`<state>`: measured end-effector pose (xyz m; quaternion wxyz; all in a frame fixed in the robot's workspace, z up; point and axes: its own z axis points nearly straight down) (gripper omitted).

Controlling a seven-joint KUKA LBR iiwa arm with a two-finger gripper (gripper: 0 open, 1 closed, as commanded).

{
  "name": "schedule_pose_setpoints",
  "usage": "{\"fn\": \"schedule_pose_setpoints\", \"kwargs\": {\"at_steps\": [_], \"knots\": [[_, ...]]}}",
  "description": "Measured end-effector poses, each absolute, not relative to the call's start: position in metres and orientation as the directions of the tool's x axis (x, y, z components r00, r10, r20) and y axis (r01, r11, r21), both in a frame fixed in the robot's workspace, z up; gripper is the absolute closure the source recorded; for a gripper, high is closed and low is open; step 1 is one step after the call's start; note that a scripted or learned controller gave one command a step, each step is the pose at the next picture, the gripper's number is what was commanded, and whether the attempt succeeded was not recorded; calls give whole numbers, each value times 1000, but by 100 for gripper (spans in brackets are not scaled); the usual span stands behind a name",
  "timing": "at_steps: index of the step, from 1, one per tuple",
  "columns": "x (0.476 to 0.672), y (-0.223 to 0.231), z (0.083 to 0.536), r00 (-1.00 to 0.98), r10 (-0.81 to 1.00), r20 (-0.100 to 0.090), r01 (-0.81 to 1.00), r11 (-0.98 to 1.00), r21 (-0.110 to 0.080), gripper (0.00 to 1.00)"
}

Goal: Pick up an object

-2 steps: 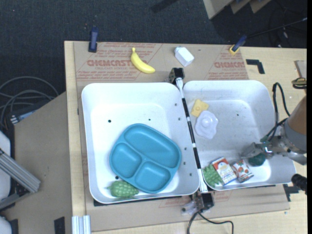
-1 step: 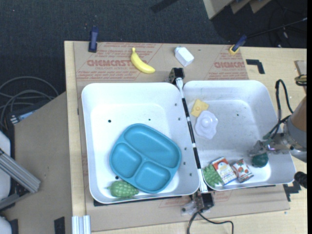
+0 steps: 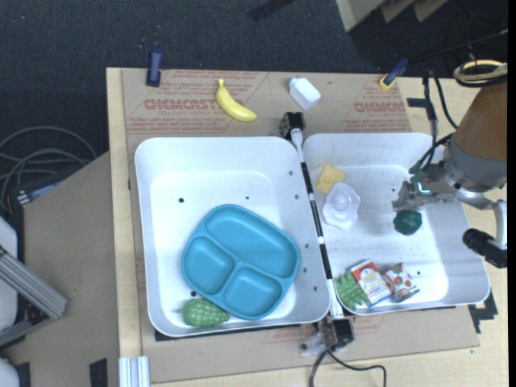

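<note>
Two white bins (image 3: 153, 184) are sitting on the bench (image 3: 121, 216), holding one blue divided plate (image 3: 239, 260) and two snack packets (image 3: 371, 285); one banana (image 3: 233, 105) is lying outside.

Even, fairly bright light falls from overhead across the tabletop (image 3: 129, 216), with no hard-edged shadows anywhere. The two white bins come out very bright: the left bin (image 3: 161, 176) keeps a faint grey shading along its inner walls, while the right bin (image 3: 379, 147) is nearly washed out on its floor. The blue tray (image 3: 239, 258) carries a soft sheen along its ridges. A weak shadow sits beneath the yellow banana (image 3: 235, 104). The dark carpet (image 3: 64, 22) beyond the far edge reads grainy and dim. Focus is moderate overall; small print on the cardboard looks slightly soft.
</note>
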<state>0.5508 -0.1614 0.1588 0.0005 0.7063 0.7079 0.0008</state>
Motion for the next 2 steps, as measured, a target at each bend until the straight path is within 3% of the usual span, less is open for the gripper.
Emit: {"fn": "schedule_pose_setpoints", "kwargs": {"at_steps": [1,2], "knots": [[550,-162,158,-1,1000,0,1000,1,0,0],[528,-130,84,0,1000,1,1000,0,-1,0]]}}
